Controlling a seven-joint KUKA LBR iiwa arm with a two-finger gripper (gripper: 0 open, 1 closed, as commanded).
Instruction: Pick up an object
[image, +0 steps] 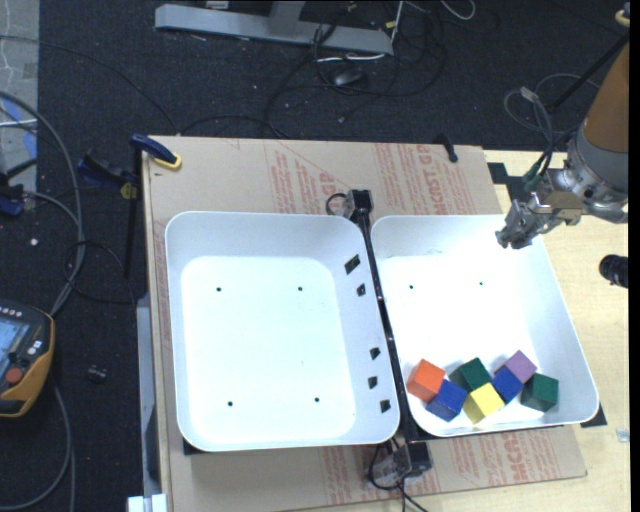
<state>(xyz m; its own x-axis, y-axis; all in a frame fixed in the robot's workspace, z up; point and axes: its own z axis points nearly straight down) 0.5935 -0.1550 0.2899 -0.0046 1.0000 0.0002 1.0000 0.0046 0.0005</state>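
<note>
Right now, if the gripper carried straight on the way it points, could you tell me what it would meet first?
The gripper points down and slightly left, so it would probably meet the bare floor of the right bin near its far rim. The blocks lie clustered at the near end, well off that line. Depth is uncertain from this one view.

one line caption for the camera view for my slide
Tool above right white bin's far edge; coloured wooden cubes clustered at its near edge.

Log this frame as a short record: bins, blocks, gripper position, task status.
bins: left white plastic bin; right white plastic bin
blocks: small wooden cubes clustered at right bin's near edge: orange, blue, dark green, yellow, purple, green
gripper: above right bin's far right corner, away from blocks
status: nothing picked
</note>
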